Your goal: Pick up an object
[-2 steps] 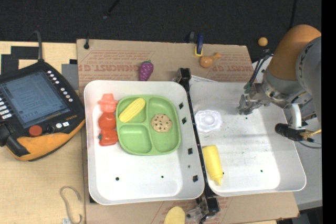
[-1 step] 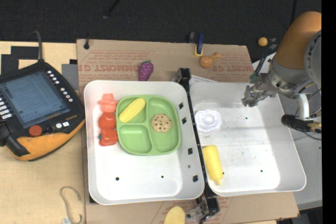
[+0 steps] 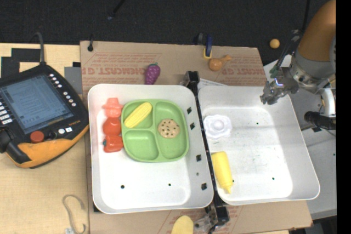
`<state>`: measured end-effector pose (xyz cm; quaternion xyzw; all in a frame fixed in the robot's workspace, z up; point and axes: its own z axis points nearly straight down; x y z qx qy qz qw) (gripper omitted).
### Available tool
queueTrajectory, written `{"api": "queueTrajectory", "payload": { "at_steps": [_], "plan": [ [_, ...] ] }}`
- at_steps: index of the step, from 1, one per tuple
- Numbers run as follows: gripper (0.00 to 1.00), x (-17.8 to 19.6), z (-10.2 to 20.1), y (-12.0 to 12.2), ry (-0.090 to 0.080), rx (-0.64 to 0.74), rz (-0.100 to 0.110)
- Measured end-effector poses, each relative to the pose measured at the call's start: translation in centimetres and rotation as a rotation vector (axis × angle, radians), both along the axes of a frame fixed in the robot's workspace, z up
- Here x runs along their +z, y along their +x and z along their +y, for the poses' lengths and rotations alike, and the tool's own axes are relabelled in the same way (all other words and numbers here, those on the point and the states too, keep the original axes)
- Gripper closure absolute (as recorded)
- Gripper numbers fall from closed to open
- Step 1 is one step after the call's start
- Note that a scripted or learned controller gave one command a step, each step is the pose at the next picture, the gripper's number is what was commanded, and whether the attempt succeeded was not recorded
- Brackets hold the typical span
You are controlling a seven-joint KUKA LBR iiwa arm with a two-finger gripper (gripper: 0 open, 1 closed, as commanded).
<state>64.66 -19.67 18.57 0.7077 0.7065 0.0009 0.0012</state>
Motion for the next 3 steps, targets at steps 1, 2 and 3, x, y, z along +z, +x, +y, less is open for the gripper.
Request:
{"api": "queueTrajectory", "payload": {
  "at_steps": [1,2,3],
  "plan": [
    [1.00,4.5,-0.2,0.0,0.000,0.001,-0.001],
    [1.00,3.4,5.2,-1.2,0.003,0.004,0.007],
    [1.00,4.3,9.5,-3.0,0.003,0.003,0.006]
  ]
}}
